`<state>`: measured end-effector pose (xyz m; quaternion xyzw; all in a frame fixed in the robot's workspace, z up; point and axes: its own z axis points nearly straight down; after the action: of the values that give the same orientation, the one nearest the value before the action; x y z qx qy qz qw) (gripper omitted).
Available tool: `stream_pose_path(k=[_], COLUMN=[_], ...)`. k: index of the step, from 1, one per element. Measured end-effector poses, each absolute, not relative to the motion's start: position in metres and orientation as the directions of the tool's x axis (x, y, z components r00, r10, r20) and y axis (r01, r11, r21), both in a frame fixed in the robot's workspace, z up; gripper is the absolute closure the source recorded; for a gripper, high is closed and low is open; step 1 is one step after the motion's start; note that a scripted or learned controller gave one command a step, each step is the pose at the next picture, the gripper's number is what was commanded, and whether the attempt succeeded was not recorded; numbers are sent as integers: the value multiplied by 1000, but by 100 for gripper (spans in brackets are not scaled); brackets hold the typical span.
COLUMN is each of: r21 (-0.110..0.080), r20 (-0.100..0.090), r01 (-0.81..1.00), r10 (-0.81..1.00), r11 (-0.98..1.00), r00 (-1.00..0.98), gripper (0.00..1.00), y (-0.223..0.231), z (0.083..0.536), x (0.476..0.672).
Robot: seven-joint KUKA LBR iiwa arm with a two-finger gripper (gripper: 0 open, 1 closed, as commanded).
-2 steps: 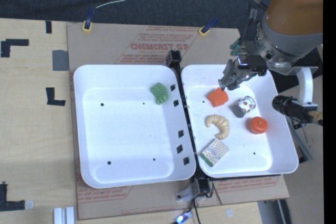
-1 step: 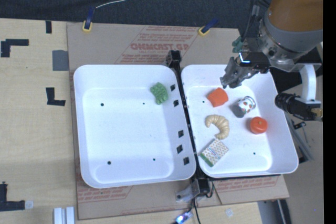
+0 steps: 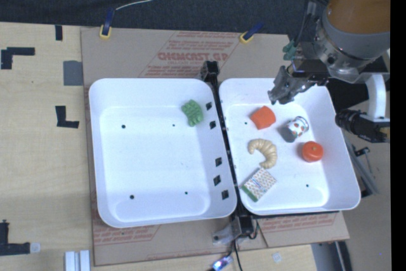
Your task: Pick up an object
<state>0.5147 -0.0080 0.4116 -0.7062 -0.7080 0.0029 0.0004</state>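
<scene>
1. Two white bins sit side by side on the bench: the left bin (image 3: 127, 200) holds one green object (image 3: 193, 112) near its upper right corner, and the right bin (image 3: 336, 197) holds the other five things.
2. My gripper (image 3: 279, 96) hangs over the upper part of the right bin, just above and beside the orange block (image 3: 262, 117), with nothing gripped that I can see; whether it is spread or closed I cannot tell from here.
3. The orange block looks like my nearest candidate. I judge the best approach is to centre over it, come straight down and close across its flat sides, keeping clear of the bin wall.
4. Counted, largest to smallest: one croissant-shaped piece (image 3: 264, 151), one patterned packet (image 3: 259, 184), one orange block, one red-orange round object (image 3: 311, 151), one small grey-and-white object (image 3: 295, 129).
</scene>
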Motion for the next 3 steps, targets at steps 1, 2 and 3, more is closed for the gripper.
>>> stream_pose_path(k=[1,2,3], r21=[-6,-7,-8], r20=[-4,-5,-6], r01=[1000,1000,1000], r10=[1000,1000,1000], r11=[3,3,3], r00=[-3,-3,-3], gripper=[100,100,100], y=[-8,-8,-8], z=[421,431,440], x=[515,515,515])
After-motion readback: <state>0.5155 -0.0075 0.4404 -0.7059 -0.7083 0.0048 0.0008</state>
